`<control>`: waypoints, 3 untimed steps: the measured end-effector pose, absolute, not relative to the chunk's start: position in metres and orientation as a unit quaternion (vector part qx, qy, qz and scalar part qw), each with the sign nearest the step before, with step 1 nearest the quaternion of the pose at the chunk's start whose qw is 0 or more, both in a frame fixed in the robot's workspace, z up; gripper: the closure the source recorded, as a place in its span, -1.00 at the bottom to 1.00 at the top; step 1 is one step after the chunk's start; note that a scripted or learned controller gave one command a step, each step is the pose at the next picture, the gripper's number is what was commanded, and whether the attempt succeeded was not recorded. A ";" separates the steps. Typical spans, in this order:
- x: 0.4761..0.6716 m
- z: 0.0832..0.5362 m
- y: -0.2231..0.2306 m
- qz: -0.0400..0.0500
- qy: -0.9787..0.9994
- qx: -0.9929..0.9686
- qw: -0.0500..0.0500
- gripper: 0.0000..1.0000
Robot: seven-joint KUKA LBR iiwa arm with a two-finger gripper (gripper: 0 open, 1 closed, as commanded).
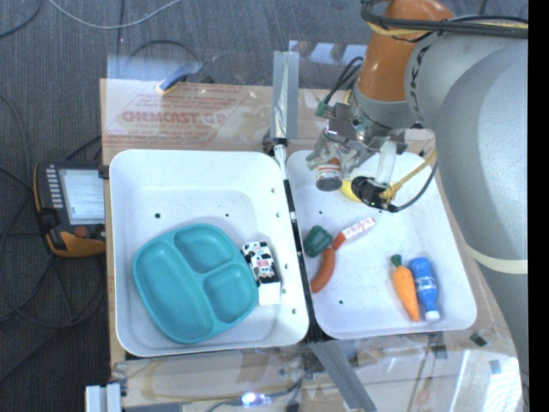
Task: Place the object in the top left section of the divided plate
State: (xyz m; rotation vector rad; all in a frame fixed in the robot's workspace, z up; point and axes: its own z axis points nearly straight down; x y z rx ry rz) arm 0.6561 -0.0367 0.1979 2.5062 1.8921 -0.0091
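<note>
Over the 11 o'clock corner of the right-hand shallow white bin (364, 303), the gripper (330, 168) hangs low beneath the arm's orange band. From this slant I cannot tell how far it is open, nor whether it has hold of anything. A small round grey thing with a reddish band (328, 178) sits right at its tip. Whether that is a loose object or part of the tool is unclear, but I take it as the likely thing to be moved. Just beside it at 3 o'clock lies a yellow curved thing (350, 189), partly covered. Toward the bin's middle lie a small white-and-red tube (358, 227) and a reddish pepper-like toy with a green cap (321, 256).

The teal three-section plastic plate (150, 303) lies in the left-hand shallow white bin (171, 187) toward 7 o'clock, turned at an angle. A black-and-white patterned block (260, 263) lies close against the plate's 3 o'clock rim.

The step in hand looks like the pick. It calls for a centred grasp clear of the yellow thing, then a lift high enough to pass the wall between the bins. The carry runs toward 8 o'clock, to the small compartment (202, 247) at the plate's 12 o'clock. Release low, so nothing rolls into a neighbouring section or knocks the block.
</note>
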 end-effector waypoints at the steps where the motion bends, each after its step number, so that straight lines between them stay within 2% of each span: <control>1: 0.636 0.182 0.032 -0.002 0.642 0.766 -0.001 1.00; 2: 0.589 0.183 0.099 -0.002 0.617 0.787 -0.002 1.00; 3: 0.570 0.154 0.154 -0.003 0.627 0.779 -0.001 1.00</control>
